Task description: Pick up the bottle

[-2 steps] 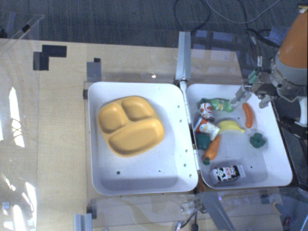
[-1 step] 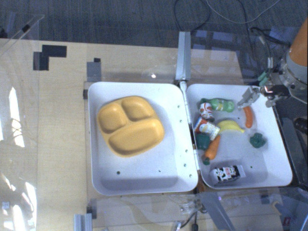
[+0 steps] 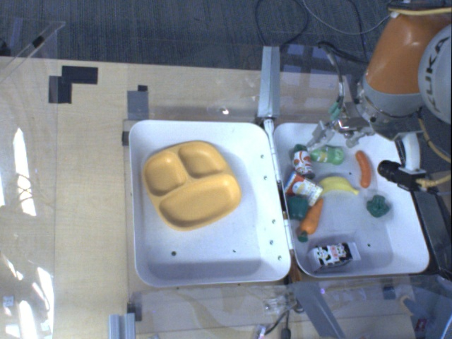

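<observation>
Two bins on tabletop. Bottle lies in right bin, near back wall, beside crowded left edge. Pincer just above it, fingers spread, nothing gripped.

The grey arm reaches in from the right, orange band uppermost; its gripper hangs low, fingers seemingly spread apart.

Scanning for print: the arm's grey casing, top right, carries large dark letters cut off by the frame edge, what looks like a "U" and part of a "K". Down-left of it, in the right bin, a small black-and-white carton has markings, too small to read. Nothing else is legible.
</observation>
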Motion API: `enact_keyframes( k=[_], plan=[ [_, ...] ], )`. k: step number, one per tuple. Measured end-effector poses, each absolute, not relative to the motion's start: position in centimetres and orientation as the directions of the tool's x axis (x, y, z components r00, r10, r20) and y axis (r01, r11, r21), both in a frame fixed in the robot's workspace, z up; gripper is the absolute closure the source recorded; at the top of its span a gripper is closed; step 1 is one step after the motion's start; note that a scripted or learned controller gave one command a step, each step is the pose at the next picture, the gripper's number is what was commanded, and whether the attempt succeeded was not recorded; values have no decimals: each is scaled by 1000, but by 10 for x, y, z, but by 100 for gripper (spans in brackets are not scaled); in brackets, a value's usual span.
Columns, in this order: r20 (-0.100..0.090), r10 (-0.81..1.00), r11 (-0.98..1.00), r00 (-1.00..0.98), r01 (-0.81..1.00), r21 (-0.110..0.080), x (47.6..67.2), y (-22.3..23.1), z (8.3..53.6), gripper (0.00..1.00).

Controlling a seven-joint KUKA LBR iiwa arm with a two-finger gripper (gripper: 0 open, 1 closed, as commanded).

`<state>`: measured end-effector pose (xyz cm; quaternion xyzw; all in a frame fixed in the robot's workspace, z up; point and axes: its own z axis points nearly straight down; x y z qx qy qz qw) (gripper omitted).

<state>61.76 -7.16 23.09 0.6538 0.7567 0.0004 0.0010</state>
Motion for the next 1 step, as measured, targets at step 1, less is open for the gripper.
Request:
enact_keyframes(
  k=[1],
  plan=[
    [-1,989,145,-145,989,3,618,-72,231,0]
  ],
)
